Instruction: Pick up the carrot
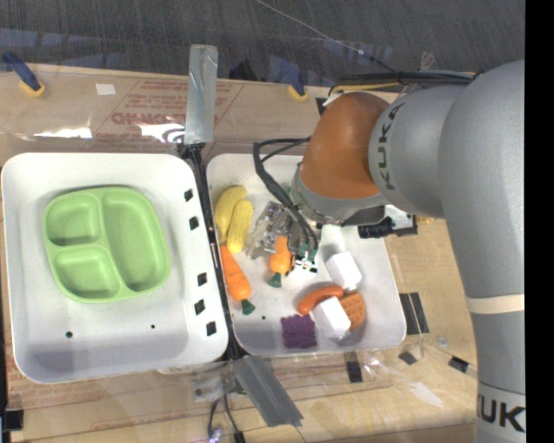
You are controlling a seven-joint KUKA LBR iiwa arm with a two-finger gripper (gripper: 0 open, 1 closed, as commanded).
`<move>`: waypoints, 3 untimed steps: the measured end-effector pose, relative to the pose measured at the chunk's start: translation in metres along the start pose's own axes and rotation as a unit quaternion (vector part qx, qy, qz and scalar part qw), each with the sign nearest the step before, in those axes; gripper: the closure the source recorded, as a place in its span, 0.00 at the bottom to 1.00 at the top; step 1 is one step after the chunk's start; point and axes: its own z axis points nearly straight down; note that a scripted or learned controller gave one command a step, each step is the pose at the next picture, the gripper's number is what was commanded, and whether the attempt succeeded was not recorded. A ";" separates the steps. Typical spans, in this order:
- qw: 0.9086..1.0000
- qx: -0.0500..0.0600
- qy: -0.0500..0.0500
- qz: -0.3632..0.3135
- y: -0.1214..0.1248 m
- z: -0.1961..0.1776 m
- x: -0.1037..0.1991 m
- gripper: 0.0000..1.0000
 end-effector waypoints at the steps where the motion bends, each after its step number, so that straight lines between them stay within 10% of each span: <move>1: 1.000 -0.002 -0.003 0.022 0.052 -0.092 0.005 1.00; 2: 0.999 -0.002 0.002 -0.033 0.131 -0.087 0.080 1.00; 3: 1.000 -0.001 0.002 0.006 0.238 -0.081 0.053 1.00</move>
